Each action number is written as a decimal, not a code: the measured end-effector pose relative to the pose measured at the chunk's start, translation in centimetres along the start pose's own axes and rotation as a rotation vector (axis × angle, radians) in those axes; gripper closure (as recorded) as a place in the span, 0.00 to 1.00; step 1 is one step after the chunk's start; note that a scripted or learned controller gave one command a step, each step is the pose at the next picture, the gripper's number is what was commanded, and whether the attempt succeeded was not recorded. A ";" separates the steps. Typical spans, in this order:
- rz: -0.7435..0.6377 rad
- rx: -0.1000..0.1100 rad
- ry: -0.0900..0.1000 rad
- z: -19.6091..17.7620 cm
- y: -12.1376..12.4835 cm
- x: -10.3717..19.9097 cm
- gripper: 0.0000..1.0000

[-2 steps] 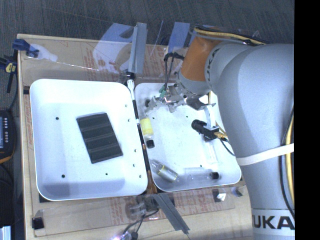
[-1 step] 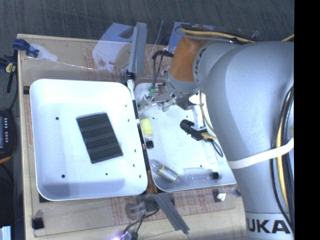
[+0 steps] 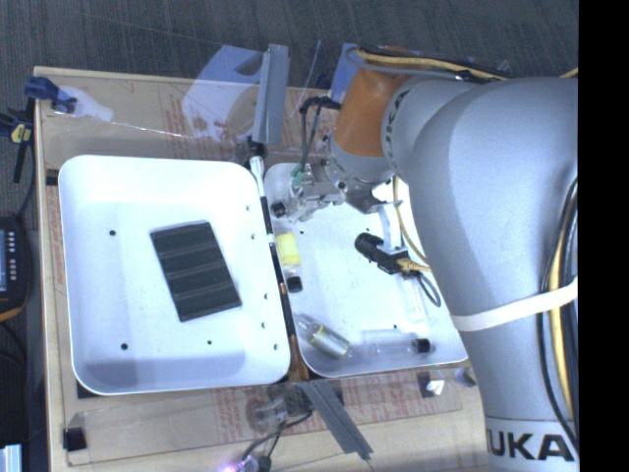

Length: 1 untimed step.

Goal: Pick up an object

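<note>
Lettering "UKA" (image 3: 528,446); end effector (image 3: 307,191), right bin (image 3: 346,298)

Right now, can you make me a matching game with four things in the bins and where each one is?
Things:
1. dark ridged pad
2. yellow piece
3. silvery cylinder
4. clear tube with a black tip

Places, as the camera view shows them:
A. right bin, in its lower-left corner
B. middle of the left bin
C. right bin, along its lower edge, toward the right
D. right bin, by its left wall, about halfway up

Pairs: 1-B, 2-D, 3-A, 4-C.
</note>
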<state>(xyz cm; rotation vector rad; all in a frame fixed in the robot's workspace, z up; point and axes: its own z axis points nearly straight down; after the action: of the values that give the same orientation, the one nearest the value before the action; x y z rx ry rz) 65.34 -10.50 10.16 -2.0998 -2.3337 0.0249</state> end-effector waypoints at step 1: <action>0.001 -0.001 -0.004 -0.1 0.0 -0.2 0.00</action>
<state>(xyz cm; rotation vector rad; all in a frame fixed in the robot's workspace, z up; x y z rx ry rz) 65.37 -10.73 10.24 -2.1038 -2.3356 0.0282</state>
